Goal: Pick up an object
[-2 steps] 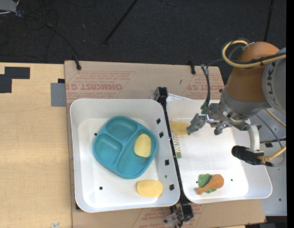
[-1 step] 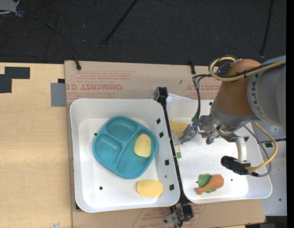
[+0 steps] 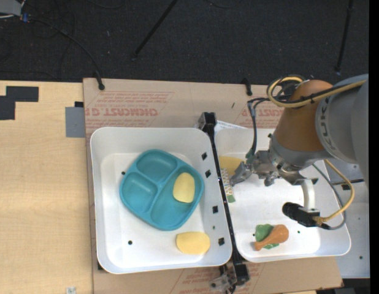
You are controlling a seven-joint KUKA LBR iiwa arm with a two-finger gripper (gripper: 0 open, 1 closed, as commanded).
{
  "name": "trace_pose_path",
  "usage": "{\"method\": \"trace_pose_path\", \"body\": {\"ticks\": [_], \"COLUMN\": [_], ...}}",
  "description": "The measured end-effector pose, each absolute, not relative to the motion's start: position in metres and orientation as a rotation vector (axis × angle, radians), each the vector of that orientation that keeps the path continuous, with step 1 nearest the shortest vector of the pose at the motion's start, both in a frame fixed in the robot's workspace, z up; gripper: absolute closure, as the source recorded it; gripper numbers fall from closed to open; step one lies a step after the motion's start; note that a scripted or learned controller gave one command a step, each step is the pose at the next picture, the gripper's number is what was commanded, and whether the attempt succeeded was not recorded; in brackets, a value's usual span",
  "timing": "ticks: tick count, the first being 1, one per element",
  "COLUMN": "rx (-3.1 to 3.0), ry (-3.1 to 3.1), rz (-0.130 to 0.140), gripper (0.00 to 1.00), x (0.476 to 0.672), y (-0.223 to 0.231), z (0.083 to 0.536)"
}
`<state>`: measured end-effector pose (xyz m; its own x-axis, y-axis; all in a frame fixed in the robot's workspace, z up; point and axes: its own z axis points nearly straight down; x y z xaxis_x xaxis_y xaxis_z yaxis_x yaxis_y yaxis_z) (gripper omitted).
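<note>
My gripper (image 3: 256, 171) hangs low over the right bin (image 3: 336, 241), near its left side. Just to its left, a yellow object (image 3: 229, 163) lies against the divider between the bins, partly hidden by the gripper. A toy carrot (image 3: 271, 235), orange with a green top, lies at the front of the right bin, clear of the gripper. In the left bin (image 3: 110, 244) sits a teal divided plate (image 3: 149, 188) with a yellow piece (image 3: 184, 187) on its right section. Another yellow piece (image 3: 192, 242) lies on the bin floor in front of the plate.
A small greenish object (image 3: 230, 193) lies by the divider in the right bin. The arm (image 3: 312, 124) covers the back of the right bin. Cardboard (image 3: 146, 106) lies under both bins, and the wooden bench (image 3: 36, 195) stretches to the left.
</note>
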<state>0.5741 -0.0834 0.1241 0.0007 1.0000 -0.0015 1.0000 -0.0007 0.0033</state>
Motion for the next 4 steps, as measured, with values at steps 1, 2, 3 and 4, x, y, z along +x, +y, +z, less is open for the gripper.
{"method": "trace_pose_path", "body": {"ticks": [1, 2, 3, 4], "rx": [2.232, 2.226, 2.220, 2.224], "ry": [2.217, 2.216, 2.220, 2.223], "rz": [-0.006, 0.000, 0.002, -0.004], "gripper": [1.00, 1.00, 1.00, 1.00], "x": [0.572, 0.577, 0.577, 0.577], "y": [-0.084, -0.092, -0.093, -0.093], "z": [0.130, 0.175, 0.228, 0.221]}}
